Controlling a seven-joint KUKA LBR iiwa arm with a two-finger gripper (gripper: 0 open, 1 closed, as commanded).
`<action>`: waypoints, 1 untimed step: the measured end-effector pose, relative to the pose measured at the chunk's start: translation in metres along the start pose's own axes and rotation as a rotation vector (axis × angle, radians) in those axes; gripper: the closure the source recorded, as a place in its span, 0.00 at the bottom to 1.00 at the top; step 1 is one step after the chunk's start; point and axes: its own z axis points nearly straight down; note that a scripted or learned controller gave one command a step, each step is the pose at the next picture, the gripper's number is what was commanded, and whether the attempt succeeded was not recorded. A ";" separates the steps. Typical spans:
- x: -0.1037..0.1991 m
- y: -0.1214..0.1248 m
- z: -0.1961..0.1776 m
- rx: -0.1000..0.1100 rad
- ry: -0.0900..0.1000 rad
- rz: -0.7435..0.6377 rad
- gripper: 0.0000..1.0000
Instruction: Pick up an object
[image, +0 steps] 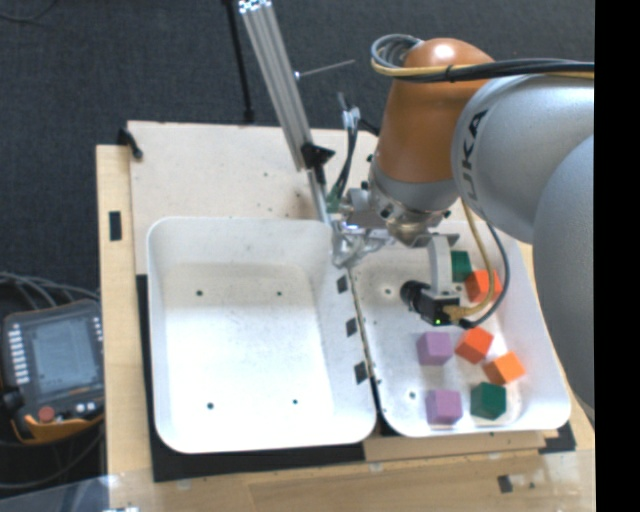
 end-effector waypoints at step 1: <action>0.044 -0.005 0.029 -0.002 -0.002 0.000 1.00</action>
